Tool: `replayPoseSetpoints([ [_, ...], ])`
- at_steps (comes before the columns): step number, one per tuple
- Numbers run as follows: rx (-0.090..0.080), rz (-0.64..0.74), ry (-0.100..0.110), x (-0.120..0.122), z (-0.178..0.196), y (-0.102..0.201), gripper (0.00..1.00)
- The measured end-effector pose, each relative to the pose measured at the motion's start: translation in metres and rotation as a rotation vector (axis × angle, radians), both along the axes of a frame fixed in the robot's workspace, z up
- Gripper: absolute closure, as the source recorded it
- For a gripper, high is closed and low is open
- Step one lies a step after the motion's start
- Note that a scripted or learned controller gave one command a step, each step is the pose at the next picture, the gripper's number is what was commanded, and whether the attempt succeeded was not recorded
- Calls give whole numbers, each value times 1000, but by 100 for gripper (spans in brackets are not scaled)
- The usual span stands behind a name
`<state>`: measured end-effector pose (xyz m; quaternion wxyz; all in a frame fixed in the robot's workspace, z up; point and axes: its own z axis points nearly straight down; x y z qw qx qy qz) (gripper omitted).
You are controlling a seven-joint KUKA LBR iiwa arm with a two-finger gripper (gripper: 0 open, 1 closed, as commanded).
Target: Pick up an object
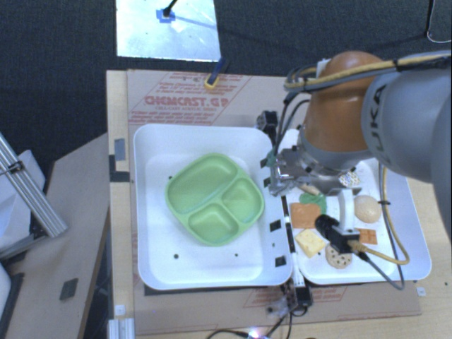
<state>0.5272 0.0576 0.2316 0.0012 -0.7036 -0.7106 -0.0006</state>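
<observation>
Camera view, left bin (152,260): shallow white plastic tray holding one pale green three-compartment plate (215,198), lying flat and slightly askew near the middle, apart from the other items. Camera view, right bin (417,256): crowded with small play-food pieces, candidates for the pick, among them an orange square slab (306,215), a yellow cheese-like wedge (310,241), a round brown biscuit (339,258) and a cream egg-shaped piece (366,208), clustered at the near-left end where the grey arm reaches down. The gripper (302,182) hangs low over this cluster beneath the orange wrist band, presumably lined up for a grasp; whether its jaws are parted or closed, or hold anything, cannot be told.
</observation>
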Motion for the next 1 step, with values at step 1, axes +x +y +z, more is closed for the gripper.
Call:
replayPoseSetpoints([
  [1,-1,-3,-3,8,2,9,100],
])
